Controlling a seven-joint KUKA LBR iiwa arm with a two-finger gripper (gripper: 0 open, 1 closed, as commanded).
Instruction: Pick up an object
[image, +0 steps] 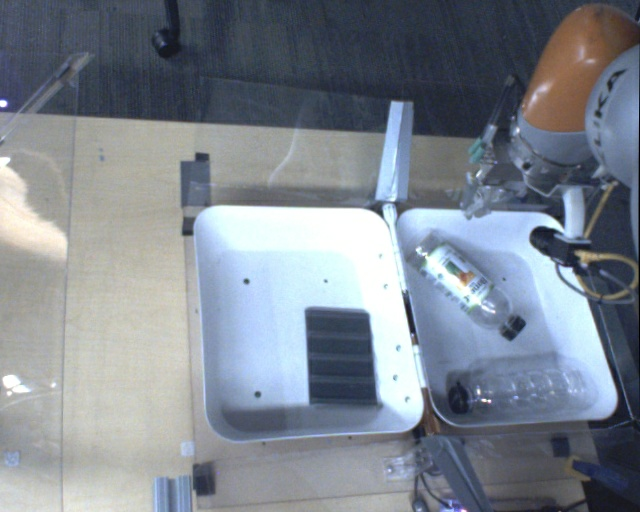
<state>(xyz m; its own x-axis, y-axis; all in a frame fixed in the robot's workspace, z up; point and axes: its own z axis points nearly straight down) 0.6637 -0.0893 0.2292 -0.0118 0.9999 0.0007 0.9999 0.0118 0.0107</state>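
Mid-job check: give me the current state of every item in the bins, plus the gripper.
Small bottle: lying on its side, diagonal, in the right bin.
Large clear bottle: lying on its side along that bin's near edge, cap to the left.
Black ridged block: lying flat in the left bin.
Gripper: above the right bin's far edge, holding nothing visible.

A pale wooden surface (110, 330) fills most of the view, carrying 2 shallow white bins, the left bin (215, 300) and the right bin (545, 235), side by side. Beyond its far edge lies a dark grey carpeted floor (300, 45). A grey metal post (396, 150) rises at the back between the bins. Clear plastic sheeting (40, 250) covers the left part of the surface, catching bright white glare. A small black bracket (196, 180) sits near the left bin's far corner.
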